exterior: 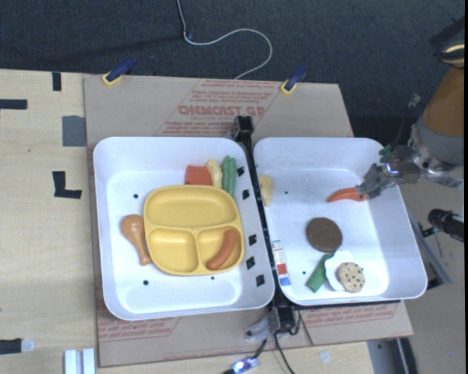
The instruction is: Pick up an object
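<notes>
Divided plate [192, 228] is set in left bin [109, 209]; sausage [225, 248] lies in its 4 o'clock compartment, drumstick [135, 236] at 9 o'clock outside. Right bin [405, 263]: patty [324, 234] centred, cookie [349, 276] at 5 o'clock.

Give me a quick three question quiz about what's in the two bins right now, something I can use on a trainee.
1. True or false: the sausage lies in a compartment of the yellow divided plate.
2. Which item lies nearest the gripper? A. brown patty B. orange carrot C. cookie
3. Fill in: the drumstick lies in the left bin, against the plate's ______ edge as the camera view shows it.

Key: 1 true; 2 B; 3 left.
</notes>
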Controlling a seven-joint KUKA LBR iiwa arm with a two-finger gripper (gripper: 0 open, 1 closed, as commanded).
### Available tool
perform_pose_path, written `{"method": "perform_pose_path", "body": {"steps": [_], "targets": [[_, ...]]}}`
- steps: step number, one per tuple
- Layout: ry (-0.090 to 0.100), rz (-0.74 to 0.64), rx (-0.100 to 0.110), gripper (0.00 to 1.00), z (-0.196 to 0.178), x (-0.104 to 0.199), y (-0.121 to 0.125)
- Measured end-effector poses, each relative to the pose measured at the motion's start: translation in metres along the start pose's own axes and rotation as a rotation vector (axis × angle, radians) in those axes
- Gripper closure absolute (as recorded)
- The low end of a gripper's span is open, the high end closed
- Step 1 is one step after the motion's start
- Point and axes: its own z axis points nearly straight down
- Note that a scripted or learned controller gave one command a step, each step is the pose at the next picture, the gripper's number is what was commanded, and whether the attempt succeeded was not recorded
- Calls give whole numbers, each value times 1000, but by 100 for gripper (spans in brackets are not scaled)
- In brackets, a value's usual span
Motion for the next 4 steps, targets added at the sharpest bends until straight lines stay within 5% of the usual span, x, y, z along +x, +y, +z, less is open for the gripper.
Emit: {"method": "perform_pose_path", "body": {"steps": [1,4], "targets": [[1,0,2,100,-11,1,0],[3,-2,8,100,-1,136,-59]]}}
